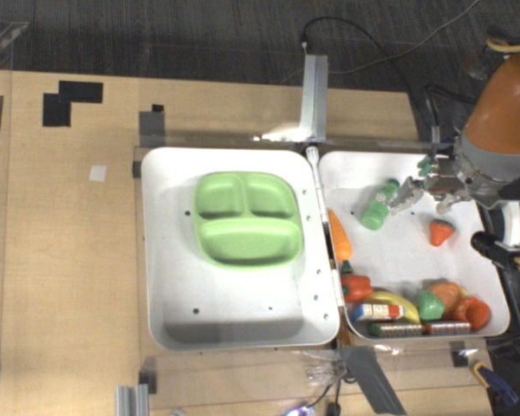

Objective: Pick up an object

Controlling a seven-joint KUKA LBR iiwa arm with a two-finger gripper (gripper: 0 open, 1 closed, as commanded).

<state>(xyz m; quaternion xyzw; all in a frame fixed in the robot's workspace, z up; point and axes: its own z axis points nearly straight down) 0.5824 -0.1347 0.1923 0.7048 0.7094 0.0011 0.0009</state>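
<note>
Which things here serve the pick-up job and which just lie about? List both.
For the job:
claw
green bottle
strawberry
carrot
banana
right bin that holds them

Lying about:
green divided plate
left bin

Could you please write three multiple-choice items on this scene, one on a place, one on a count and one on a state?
1. Where does the green divided plate lie?
A. left bin
B. right bin
C. bare bench

2. How many compartments does it have?
A. two
B. three
C. five

3. How does the green bottle sit?
A. on the right bin floor
B. on the plate
C. outside both bins

Answers: 1 A, it rests in the left bin. 2 B, two small, one long. 3 A, it lies beside the pincer.
</note>
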